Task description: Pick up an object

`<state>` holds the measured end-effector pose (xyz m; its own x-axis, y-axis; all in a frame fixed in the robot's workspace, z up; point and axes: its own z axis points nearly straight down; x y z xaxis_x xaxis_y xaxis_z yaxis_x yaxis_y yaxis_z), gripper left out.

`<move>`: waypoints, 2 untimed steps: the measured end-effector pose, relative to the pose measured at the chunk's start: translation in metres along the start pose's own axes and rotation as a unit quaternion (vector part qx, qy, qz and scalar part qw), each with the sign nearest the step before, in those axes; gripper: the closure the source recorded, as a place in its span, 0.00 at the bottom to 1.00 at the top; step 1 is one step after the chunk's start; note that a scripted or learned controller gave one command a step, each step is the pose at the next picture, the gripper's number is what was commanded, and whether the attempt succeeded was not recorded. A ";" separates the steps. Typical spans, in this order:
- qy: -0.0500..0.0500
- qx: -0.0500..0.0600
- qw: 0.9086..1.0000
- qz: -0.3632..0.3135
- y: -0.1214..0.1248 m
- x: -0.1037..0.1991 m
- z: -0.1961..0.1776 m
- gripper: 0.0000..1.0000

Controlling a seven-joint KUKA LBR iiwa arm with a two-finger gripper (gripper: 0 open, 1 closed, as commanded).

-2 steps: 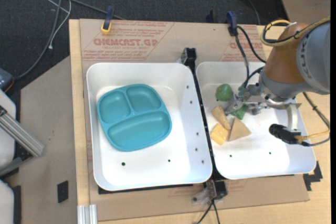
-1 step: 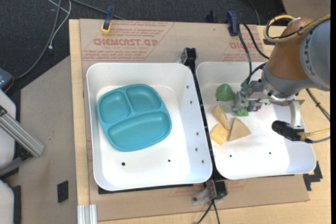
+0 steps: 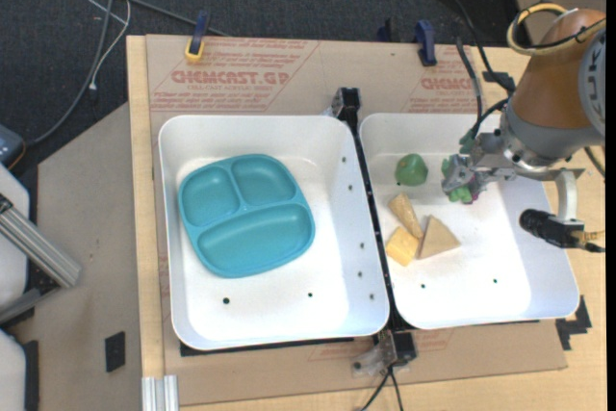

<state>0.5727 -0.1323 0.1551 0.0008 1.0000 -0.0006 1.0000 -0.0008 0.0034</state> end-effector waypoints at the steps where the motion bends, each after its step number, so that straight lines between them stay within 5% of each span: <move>1: 0.000 -0.001 1.000 -0.001 0.008 0.001 -0.062 1.00; 2: 0.000 -0.001 1.000 -0.001 0.009 0.001 -0.101 1.00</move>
<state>0.5819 -0.1313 0.2565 -0.0009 1.0000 -0.0008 1.0000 0.0009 0.0048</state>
